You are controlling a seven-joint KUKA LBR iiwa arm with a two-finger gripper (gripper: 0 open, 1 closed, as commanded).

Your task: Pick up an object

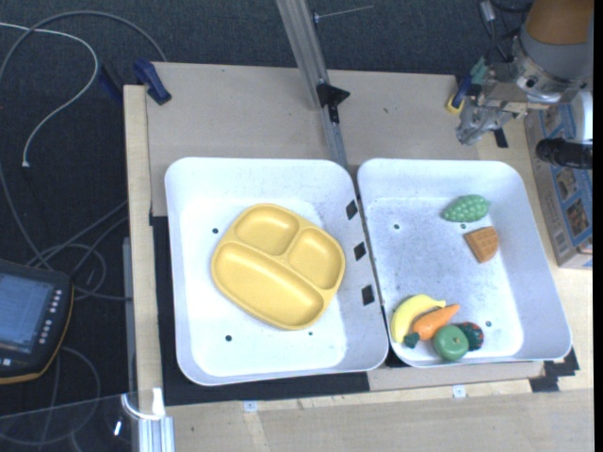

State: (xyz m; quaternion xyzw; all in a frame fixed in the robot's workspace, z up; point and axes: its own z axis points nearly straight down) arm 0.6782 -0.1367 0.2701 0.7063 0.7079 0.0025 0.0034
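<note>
A grey arm with an orange band enters at 1 o'clock, its gripper (478, 125) hanging over the bare tabletop (245, 111) just beyond the far rim of the right bin (528, 252); whether its jaws are released or clenched cannot be told at this size, and nothing is seen between them.

Two shallow white bins sit side by side. The left bin (188, 252) holds one yellow divided plate (278, 266) with three compartments. The right bin holds the objects to be picked, six in all: a green bumpy piece (466, 208) at about 12 o'clock in the bin, an orange-brown wedge (481, 243) just below it, and a cluster at 6 o'clock of a yellow banana (412, 314), an orange carrot (436, 321) lying across it, a green round piece (451, 343), and a small dark red item (473, 335) half hidden behind the green one and hard to identify.

A slanted metal post (301, 36) crosses the tabletop at 12 o'clock, ending near the bins' shared edge. A blue clamp (151, 81) grips the tabletop's corner at 10 o'clock. Cables (57, 92) loop over the dark floor at 9 o'clock, and a handheld pendant (26, 318) is cut off by the frame at 8 o'clock.
</note>
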